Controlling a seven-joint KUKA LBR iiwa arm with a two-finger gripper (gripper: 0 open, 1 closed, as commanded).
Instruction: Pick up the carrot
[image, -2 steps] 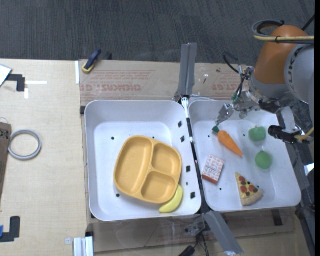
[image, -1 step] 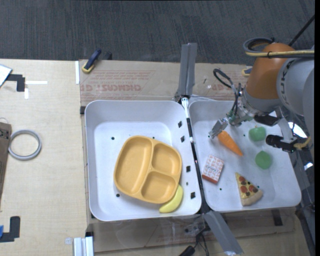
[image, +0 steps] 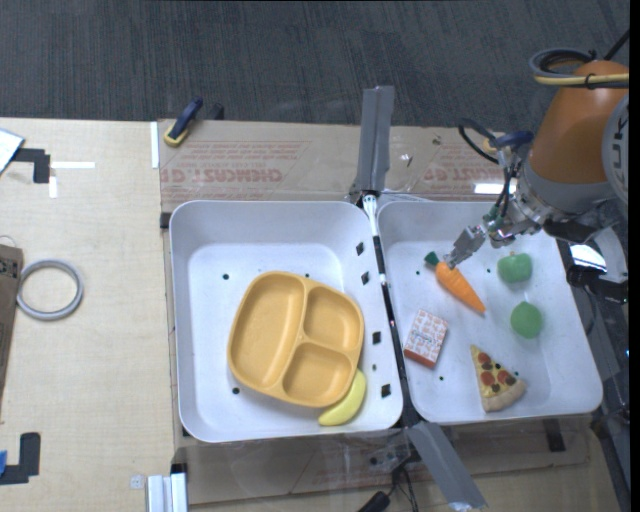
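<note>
now | carrot (image: 460, 285) just below-left of jaws | right bin (image: 570, 390)

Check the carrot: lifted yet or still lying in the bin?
Lying flat on the floor of the right bin. The carrot points green end up-left, with the gripper just above that end, not around it.

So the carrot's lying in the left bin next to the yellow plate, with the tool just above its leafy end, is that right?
Not quite. In the camera view the carrot lies in the right bin, not the left one with the yellow plate. The rest stands: the tool is just above its leafy end.
</note>
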